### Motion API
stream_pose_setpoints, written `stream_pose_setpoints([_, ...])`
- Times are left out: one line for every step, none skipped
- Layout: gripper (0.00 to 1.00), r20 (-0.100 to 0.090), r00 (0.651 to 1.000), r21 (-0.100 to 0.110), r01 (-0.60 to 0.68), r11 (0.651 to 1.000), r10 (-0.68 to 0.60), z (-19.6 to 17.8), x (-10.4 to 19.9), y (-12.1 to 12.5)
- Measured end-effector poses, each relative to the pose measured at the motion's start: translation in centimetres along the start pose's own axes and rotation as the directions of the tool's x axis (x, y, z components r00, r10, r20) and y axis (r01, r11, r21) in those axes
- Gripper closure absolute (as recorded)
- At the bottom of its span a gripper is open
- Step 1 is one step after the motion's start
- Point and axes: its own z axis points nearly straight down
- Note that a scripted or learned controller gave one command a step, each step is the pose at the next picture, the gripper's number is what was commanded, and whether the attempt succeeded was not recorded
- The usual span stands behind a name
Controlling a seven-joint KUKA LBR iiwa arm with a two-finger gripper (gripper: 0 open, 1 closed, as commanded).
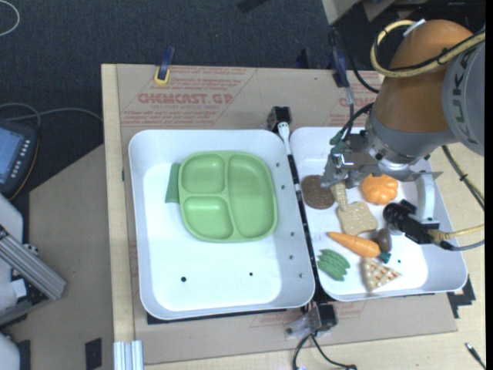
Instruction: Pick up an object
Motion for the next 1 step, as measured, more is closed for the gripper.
stream_pose_setpoints([1.00, 0.000, 1.000, 0.007, -0.002, 1.000, 0.002, 1.30, -0.08, -0.92])
